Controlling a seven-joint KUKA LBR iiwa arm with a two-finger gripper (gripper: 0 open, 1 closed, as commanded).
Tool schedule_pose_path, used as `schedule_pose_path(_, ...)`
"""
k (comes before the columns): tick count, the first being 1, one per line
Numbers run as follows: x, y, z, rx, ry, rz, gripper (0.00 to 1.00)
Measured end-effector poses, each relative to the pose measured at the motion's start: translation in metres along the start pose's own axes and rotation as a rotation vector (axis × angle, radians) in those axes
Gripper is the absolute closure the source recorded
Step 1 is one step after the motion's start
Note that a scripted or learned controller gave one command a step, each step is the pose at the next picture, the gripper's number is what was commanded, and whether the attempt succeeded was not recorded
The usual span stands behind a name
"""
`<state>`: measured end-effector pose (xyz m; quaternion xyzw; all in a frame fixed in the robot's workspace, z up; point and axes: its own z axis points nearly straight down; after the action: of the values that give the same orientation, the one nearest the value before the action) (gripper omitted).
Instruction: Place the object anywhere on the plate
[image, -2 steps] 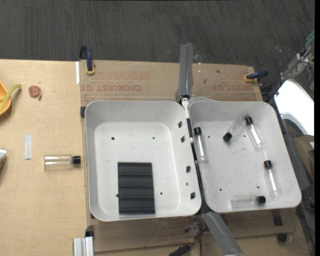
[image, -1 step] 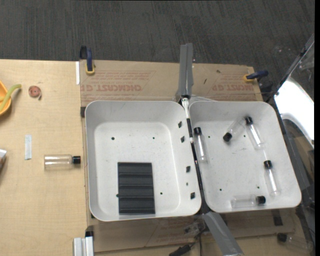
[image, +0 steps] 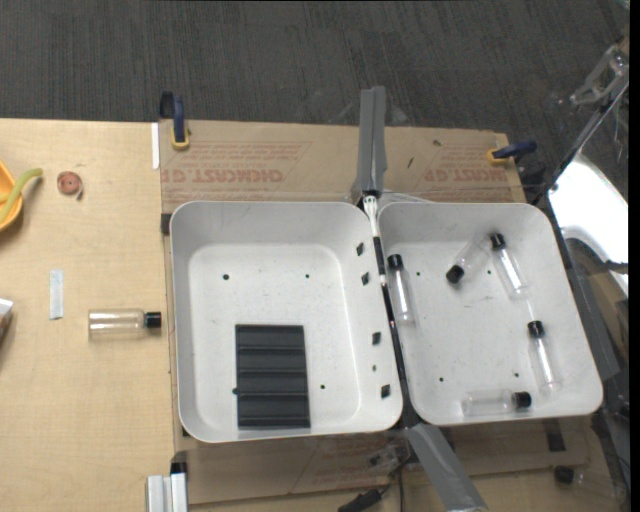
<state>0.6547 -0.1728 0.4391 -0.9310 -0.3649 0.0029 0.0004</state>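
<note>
Left bin (image: 190, 300) holds a dark ribbed plate (image: 271, 377), flat, near the front wall. Right bin (image: 560, 300) has five clear vials with black caps: one along the left wall (image: 400, 292), two crossing near the back (image: 470, 258) (image: 506, 264), one by the right wall (image: 543, 356), one at the front (image: 493, 404). Clear bodies are hard to make out against white. Another vial (image: 123, 321) lies on the bench left of the bins. Gripper state: cannot tell.
</note>
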Motion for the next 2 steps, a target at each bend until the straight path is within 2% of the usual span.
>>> schedule_pose_path(1, -0.066, -0.002, -0.001, 0.001, 0.001, 0.234, 0.0)
schedule_pose_path(2, -0.005, -0.043, -0.001, 0.0, 0.003, 0.548, 0.0)
